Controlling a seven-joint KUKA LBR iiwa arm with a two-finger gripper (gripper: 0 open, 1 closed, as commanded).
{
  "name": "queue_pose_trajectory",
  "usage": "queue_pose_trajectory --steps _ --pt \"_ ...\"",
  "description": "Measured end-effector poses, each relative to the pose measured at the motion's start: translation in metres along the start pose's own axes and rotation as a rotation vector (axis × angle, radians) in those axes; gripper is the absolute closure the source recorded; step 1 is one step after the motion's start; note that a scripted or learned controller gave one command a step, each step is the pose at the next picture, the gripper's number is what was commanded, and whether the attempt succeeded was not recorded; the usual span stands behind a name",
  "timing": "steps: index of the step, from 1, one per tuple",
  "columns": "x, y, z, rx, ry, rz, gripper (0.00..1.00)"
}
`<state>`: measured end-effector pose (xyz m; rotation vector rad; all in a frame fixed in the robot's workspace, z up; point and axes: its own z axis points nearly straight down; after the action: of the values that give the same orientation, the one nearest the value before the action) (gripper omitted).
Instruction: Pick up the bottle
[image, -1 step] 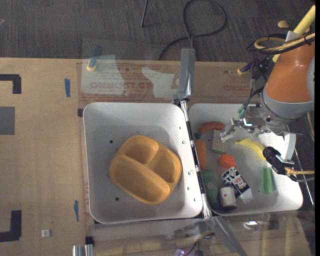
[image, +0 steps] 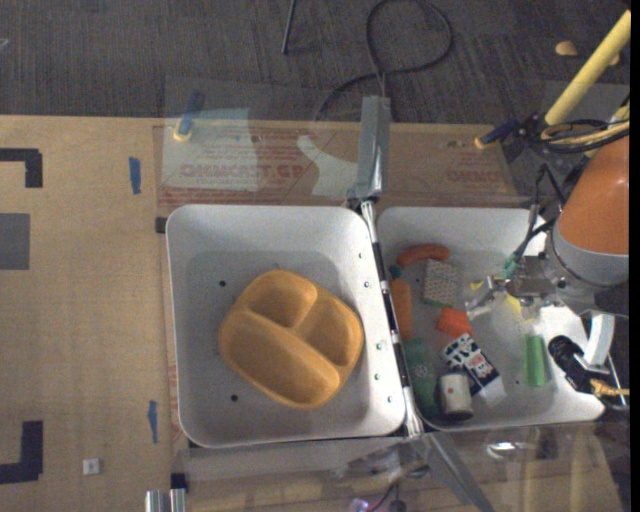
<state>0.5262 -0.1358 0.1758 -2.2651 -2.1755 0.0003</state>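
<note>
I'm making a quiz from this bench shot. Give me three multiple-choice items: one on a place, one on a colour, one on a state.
1. Where does the yellow divided plate lie?
A. left bin
B. right bin
C. on the bench outside the bins

2. What colour is the band on the arm above the wrist?
A. blue
B. orange
C. green

3. How does the plate lie?
A. propped upright on the bin wall
B. flat, underside up
C. held by the arm

Key: 1 A, it fills much of the left bin. 2 B, the band shows orange at the right edge. 3 B, its three humps bulge upward and it rests on the bin floor.
</note>
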Motion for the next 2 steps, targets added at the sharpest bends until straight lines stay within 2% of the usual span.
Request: queue_pose_trajectory --steps 1,2 --pt "-0.0584 -0.0378 0.0609 0.002 0.001 0.298 0.00" --pt "-0.0603 -0.0379 0.0514 0.000 0.000 0.304 1.00"
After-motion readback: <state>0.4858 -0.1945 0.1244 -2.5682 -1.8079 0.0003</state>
